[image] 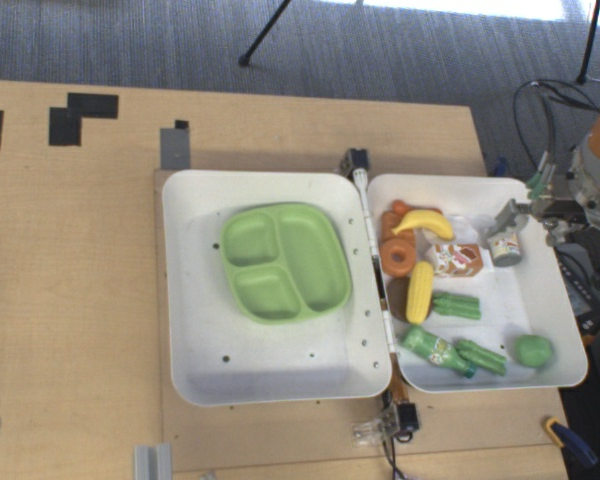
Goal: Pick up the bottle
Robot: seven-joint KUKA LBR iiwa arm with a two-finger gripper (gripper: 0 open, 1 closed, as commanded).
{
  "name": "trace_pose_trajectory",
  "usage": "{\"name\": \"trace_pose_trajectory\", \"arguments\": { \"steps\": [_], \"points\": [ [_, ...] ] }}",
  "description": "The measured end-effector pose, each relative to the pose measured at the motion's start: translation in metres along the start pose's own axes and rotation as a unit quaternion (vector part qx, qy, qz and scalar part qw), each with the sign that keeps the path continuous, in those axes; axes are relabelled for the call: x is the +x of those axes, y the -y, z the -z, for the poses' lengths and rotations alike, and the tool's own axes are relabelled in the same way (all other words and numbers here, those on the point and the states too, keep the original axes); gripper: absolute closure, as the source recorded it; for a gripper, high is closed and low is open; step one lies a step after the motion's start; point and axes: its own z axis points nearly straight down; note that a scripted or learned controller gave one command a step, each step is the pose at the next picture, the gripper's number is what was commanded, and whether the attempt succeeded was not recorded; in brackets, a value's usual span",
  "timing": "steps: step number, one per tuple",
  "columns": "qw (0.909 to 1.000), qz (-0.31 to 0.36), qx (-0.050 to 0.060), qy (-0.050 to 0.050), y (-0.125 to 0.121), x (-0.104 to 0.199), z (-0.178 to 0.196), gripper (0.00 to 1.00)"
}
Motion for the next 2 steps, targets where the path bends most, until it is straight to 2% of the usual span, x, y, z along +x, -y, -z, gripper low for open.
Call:
{"name": "trace_pose_trajectory", "arguments": {
  "steps": [1, 2],
  "points": [
    [0.9998, -0.019, 0.000, 0.000, 0.054, 0.045, -0.172, 0.00],
    [0.9998, -0.018, -0.002, -0.001, 0.052, 0.046, -0.161, 1.00]
  ]
}}
